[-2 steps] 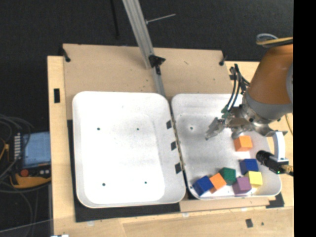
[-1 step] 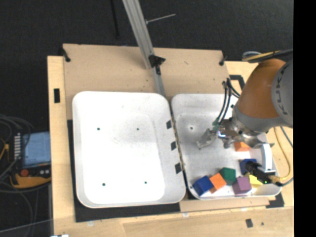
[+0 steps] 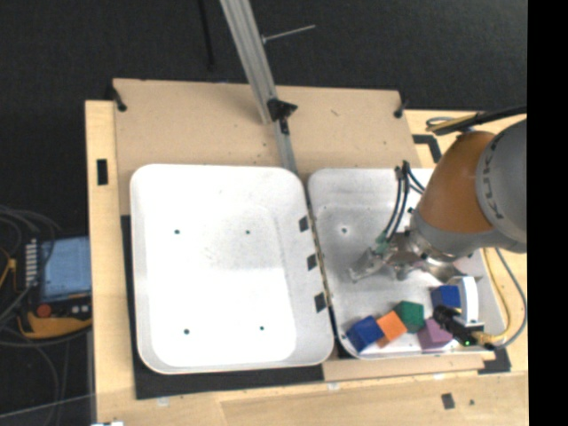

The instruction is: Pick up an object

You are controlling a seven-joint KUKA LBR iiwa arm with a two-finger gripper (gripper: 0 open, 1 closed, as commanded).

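Note:
In the right bin (image 3: 346,202), several small blocks lie along the front wall: a blue block (image 3: 364,333), an orange block (image 3: 391,326), a green block (image 3: 410,313) and a purple block (image 3: 434,334). Another blue piece (image 3: 448,295) lies by the bin's right side, partly under the arm. My gripper (image 3: 371,264) hangs over the middle of the right bin, above bare floor. It is behind and a little left of the blocks, touching none of them. The orange-banded wrist (image 3: 453,193) covers the bin's right part.
The left bin (image 3: 217,264) sits beside the right one, with black clips along the shared wall (image 3: 315,260). A slanted metal post (image 3: 253,51) rises behind the bins. Cables and a blue box (image 3: 67,269) lie off the bench at the left.

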